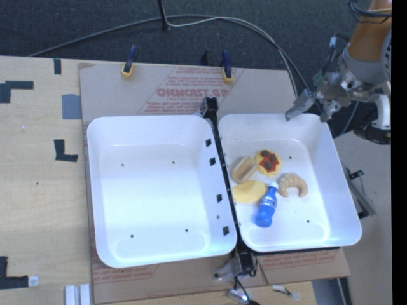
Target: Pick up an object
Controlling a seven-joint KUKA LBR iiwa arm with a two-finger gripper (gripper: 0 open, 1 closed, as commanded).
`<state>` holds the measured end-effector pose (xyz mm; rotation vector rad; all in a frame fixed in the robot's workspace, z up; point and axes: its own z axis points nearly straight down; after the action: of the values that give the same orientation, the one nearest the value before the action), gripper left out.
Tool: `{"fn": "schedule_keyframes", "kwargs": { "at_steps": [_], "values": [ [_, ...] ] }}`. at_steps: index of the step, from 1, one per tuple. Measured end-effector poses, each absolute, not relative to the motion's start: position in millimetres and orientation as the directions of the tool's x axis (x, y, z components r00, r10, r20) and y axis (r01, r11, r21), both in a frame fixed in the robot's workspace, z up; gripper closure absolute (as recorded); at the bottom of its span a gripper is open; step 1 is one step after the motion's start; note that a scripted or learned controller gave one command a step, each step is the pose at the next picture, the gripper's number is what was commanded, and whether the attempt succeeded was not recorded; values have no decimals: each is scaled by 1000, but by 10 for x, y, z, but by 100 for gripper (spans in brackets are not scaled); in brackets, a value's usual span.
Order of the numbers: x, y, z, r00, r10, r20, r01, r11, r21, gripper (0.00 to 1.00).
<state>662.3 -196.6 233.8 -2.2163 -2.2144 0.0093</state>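
Sitting side by side on the cardboard-covered bench: the shallow white plastic left bin (152,189) at nine o'clock and the matching shallow white right bin (318,170) at three o'clock, joined along a black clipped seam. Reaching in at two o'clock, above the right bin's far corner: the grey arm with its orange band (369,40), ending in the two-finger metal gripper (313,107), with fingers spreading apart and gripping nothing. Lying clustered mid-bin in the right bin: a yellow flat wedge (248,191) at seven o'clock of the cluster, a tan croissant-shaped toy (293,184) at three, a blue plastic bottle (266,208) at six, touching the wedge, a tan hot-dog bun (243,168) at ten, a small red-topped round pastry (268,162) at twelve.
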Motion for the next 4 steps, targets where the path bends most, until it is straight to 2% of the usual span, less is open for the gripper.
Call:
{"fn": "schedule_keyframes", "kwargs": {
  "at_steps": [1,2,3,4],
  "values": [
    [6642,-1961,2402,-1,1000,0,1000,1,0,0],
    [6589,-1878,1822,-1,1000,1,1000,1,-5,0],
    [6635,-1810,1228,-1,1000,1,1000,1,-5,0],
    [6634,-1804,835,-1,1000,0,1000,1,-1,0]
  ]
}}
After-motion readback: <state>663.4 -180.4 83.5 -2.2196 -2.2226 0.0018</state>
